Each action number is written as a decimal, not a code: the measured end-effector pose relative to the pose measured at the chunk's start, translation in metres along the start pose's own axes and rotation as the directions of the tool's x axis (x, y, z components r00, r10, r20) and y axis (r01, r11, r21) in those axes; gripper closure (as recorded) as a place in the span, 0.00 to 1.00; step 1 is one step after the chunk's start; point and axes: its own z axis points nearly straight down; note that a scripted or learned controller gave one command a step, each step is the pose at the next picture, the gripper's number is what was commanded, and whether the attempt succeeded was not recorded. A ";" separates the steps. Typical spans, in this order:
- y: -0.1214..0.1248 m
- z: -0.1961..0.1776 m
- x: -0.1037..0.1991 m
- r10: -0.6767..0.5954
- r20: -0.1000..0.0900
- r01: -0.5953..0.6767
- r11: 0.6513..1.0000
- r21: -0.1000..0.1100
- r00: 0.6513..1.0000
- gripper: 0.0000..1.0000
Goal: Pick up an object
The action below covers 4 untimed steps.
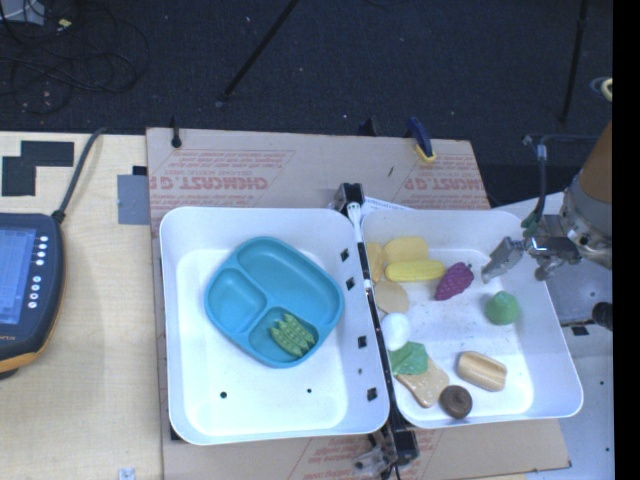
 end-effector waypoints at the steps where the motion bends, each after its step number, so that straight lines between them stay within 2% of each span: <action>1: 0.033 0.142 0.052 -0.003 -0.003 0.003 1.000 0.000 1.000 0.00; 2: 0.082 0.135 0.070 -0.005 0.002 0.005 1.000 0.002 1.000 0.00; 3: 0.081 0.126 0.070 -0.003 -0.001 0.003 1.000 0.003 1.000 1.00; 4: 0.080 0.126 0.070 -0.004 0.000 0.004 1.000 0.004 1.000 0.00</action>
